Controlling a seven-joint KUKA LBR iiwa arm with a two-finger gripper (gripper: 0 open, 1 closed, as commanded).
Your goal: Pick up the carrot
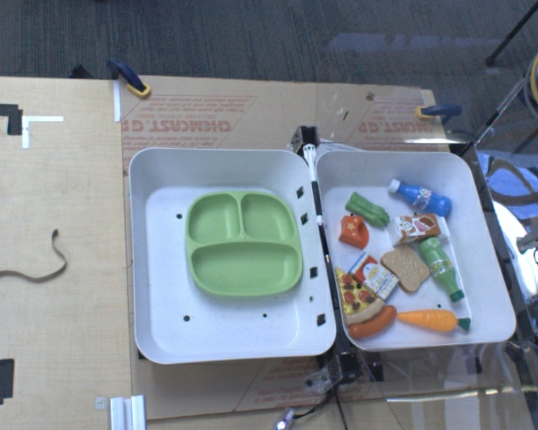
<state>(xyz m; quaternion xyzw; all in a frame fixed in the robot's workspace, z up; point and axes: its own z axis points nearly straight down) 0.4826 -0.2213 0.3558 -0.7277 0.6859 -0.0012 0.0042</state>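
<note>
The carrot (430,320), orange with a small green tip at its right end, lies flat along the near edge of the right bin (493,267). A red sausage (372,322) lies just left of it, and a green bottle (440,269) stands just above it.
The right bin also holds a blue bottle (420,197), a green pepper (368,209), a red strawberry (354,231), a small carton (417,229), a bread slice (405,268), a pizza slice (357,298). In the left bin (152,267) sits a green divided plate (245,244).
</note>
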